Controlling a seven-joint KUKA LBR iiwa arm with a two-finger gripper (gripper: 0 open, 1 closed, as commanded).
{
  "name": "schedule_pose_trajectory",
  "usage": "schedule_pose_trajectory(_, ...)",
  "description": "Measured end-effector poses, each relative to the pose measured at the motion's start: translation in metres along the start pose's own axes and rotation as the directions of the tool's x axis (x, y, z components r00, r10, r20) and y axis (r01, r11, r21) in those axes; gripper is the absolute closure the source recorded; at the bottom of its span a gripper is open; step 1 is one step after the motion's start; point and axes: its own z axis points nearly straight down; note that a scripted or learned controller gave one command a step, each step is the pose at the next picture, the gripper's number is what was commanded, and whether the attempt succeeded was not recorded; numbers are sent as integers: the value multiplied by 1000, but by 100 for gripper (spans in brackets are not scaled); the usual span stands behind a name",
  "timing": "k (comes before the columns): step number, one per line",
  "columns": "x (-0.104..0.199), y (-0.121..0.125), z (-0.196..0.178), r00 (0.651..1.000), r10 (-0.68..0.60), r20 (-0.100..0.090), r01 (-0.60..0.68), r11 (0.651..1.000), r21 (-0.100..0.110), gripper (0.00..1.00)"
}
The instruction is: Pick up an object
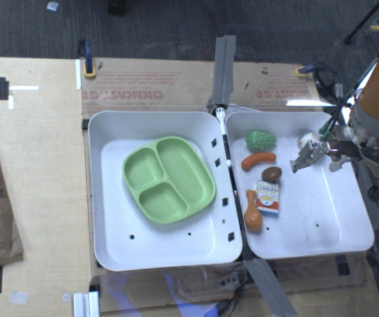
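Camera view. Right bin (348, 230): along its left side lie a knobbly green vegetable (261, 139), an orange sausage (259, 160), a small brown oval piece (271, 174), a white carton with red and blue print (267, 197) and a tan drumstick (252, 213). Gripper (303, 160): over the bin's upper right, apart from these objects, nothing between its fingers; finger spacing cannot be told. Left bin (110, 243): a green three-compartment plate (169, 179).

You're seeing a broccoli (261, 139), sausage (259, 160), potato (271, 174), carton (267, 197) and drumstick (253, 213) lying along the right bin's (321, 230) left side.
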Motion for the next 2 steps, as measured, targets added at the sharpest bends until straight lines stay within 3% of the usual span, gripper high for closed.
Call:
schedule_pose_trajectory(1,20,32,75,993,-114,0,114,993,1,0)
schedule_pose_trajectory(2,12,58,170,990,-143,1,143,990,-2,0)
